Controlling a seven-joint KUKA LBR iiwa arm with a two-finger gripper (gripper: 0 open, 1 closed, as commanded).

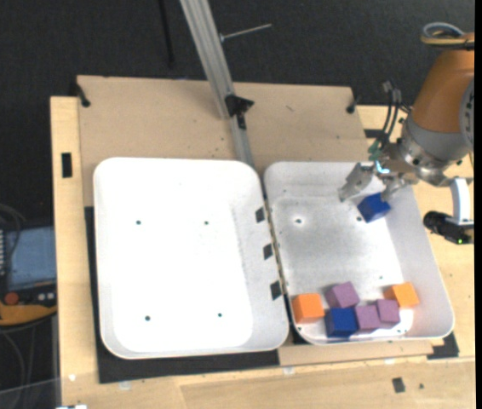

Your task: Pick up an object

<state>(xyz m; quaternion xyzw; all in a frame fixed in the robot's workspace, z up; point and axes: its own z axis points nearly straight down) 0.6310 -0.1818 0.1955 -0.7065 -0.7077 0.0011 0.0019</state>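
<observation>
1. We see the end effector [370, 187] over the far part of the right bin [411, 237], at the tip of the grey arm [441, 100] with its orange band, which reaches in from the right.
2. A blue cube [374, 207] sits right at the tip of the end effector, tilted, with one finger [353, 182] showing to its left. We cannot tell whether the fingers are closed on it or only touching it, so we cannot tell if the end effector is open or closed.
3. The other blocks lie well apart from the end effector, clustered at the near edge of the same bin, toward us.
4. In that cluster, an orange cube [308, 306] lies farthest left, below and to the left of the end effector.
5. A dark blue cube [341, 321] sits just right of it, with a purple cube [342, 296] touching it on the side toward the end effector.
6. Two more purple cubes [368, 317] [387, 311] follow to the right, side by side.
7. A second orange cube [405, 294] lies at the right end of the cluster, almost straight below the end effector in the view.
8. The left bin [181, 254] lies to the left of the end effector, across the divide between the bins.
9. Both bins rest on the counter [156, 118]; a slanted metal bar [211, 49] crosses it beyond and left of the end effector.
</observation>
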